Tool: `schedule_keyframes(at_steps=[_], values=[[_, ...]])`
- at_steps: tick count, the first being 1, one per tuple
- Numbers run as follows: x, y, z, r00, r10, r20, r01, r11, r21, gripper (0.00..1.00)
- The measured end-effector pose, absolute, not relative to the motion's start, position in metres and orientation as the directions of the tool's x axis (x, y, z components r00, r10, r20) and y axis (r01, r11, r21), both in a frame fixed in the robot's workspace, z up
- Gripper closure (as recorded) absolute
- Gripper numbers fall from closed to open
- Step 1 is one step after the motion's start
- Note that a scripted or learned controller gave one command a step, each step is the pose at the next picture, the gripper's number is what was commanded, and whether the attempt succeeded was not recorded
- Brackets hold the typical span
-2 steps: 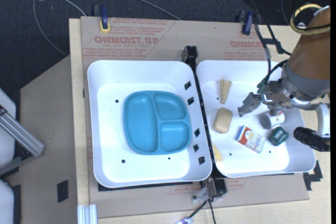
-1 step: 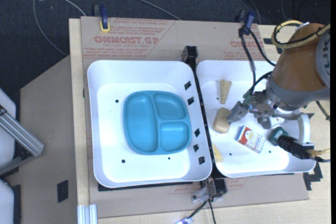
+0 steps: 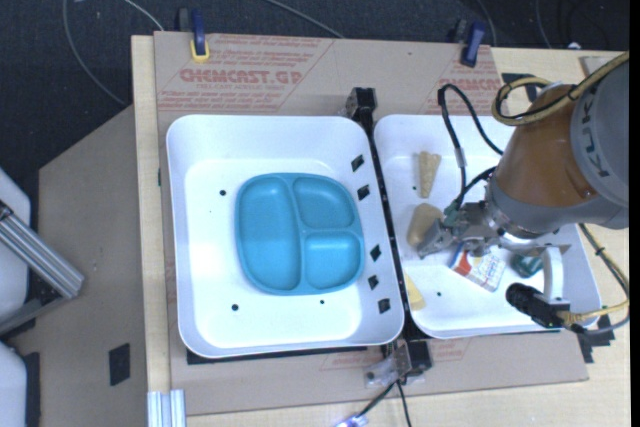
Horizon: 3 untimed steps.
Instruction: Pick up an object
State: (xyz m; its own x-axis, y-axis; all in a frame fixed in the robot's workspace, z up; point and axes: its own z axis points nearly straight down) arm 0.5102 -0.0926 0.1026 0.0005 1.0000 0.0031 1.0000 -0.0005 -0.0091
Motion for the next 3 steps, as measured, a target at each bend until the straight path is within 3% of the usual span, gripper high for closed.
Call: schedule_keyframes(at_steps=[1,3], values=[[0.512,-0.093,0.117,0.001,1.000,0.002,1.000,-0.001,0.000,1.00],[0.520,-0.096,0.224,-0.001,1.000,-0.001,1.000,0.001,0.005,1.00]])
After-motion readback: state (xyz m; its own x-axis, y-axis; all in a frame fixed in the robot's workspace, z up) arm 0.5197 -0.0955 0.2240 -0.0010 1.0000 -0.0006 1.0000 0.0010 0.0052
